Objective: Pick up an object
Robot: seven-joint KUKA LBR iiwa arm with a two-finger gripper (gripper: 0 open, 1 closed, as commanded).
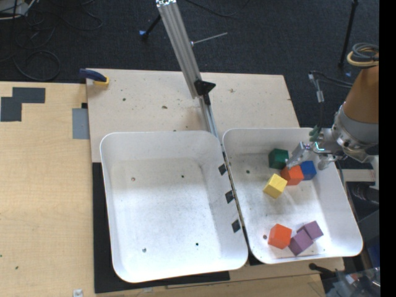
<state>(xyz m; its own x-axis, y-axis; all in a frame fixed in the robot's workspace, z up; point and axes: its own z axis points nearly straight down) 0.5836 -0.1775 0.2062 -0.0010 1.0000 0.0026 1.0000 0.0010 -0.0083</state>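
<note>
The right bin (346, 212) holds several small blocks. A green block (278, 158), a red-orange block (292, 175), a blue block (309, 169) and a yellow block (275, 185) cluster in its upper half. Near the front wall lie an orange block (279, 236) and two purple blocks (301, 242) (313, 229). My gripper (307, 156) reaches in from the right and hangs low, right over the blue and red-orange blocks and just right of the green one. Whether it touches any of them is unclear.
The left bin (108, 166) stands beside the right one, with black clips (229, 195) along the shared wall. A slanted aluminium post (185, 54) rises behind the bins. A blue and yellow clamp (94, 77) lies on the bench at the back left.
</note>
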